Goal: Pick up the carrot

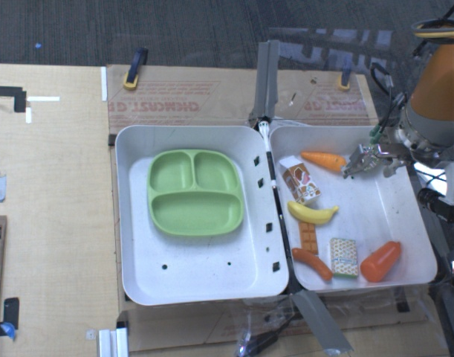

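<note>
Nearest, a sausage [313, 263] lies by the right bin's [405, 222] front. Farther back, the carrot [324, 160] rests just left of my hand [358, 166]; grip unclear. I'm approaching; next, straddle it.

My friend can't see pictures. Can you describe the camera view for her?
A robot hand hovers beside a small orange carrot in the right white bin, among a yellow banana and other toy foods. The left white bin holds a green divided plate.
</note>
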Controlling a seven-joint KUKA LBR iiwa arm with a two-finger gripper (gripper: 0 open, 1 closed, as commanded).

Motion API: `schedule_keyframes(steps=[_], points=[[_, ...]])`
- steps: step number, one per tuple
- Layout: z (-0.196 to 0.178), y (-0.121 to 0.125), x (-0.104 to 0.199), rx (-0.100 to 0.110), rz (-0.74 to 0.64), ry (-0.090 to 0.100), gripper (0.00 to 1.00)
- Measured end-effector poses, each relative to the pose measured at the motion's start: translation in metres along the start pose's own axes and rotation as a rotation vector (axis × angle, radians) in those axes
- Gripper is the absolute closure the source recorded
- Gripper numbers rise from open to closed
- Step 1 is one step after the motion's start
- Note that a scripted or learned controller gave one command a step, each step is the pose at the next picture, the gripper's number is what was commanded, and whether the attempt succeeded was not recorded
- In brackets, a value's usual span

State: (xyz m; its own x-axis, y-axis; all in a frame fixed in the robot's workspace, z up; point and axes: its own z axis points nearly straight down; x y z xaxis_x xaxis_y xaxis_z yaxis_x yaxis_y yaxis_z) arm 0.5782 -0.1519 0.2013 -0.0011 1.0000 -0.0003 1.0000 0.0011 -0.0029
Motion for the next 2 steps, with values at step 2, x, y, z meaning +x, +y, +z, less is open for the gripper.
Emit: schedule_keyframes(steps=[2], points=[[0.073,0.081,0.011,-0.003,-0.260,-0.002,0.00]])
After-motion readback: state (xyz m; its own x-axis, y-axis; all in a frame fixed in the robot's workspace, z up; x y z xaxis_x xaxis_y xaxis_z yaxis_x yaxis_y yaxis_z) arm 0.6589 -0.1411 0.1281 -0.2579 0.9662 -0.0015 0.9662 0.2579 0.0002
